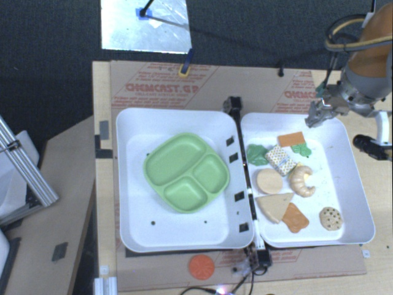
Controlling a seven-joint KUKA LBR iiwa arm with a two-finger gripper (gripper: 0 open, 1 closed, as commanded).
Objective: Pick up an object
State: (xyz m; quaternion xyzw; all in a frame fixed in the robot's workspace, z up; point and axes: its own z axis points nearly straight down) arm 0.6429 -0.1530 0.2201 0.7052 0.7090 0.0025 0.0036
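Two white bins sit side by side on the counter (153, 82), and all the action is on the right. The left bin (132, 165) carries a green divided plate (186, 172), tilted on a diagonal, three compartments showing. The right bin (350, 171) is where the pickable things lie — a cluster of toy foods.

Running through them: an orange flat piece (290, 139) near the far edge, a small green leafy piece (301, 149) just beside it, a darker green leafy piece (257, 155) close to the divider, and a checkered block (280, 160) touching that green piece. Below those, a round tan disc (269, 180) and a croissant (302, 180) sit next to each other. Nearer the front, a pale wedge (275, 205) touches an orange-brown piece (295, 218), and a chocolate chip cookie (331, 217) lies apart toward the front right corner.

Now the arm — it comes in from the right, orange band up top, and the end effector (316, 114) hangs over the far right corner of the right bin, above its rim and away from the food cluster. Nothing shows between its fingers. Whether it is released or clenched, I cannot tell from this angle; the tip is small and dark against the bin edge.

Off the bins, an orange disc (201, 266) rests at the front of the counter, and a silver sheet (145, 17) lies beyond the far edge.
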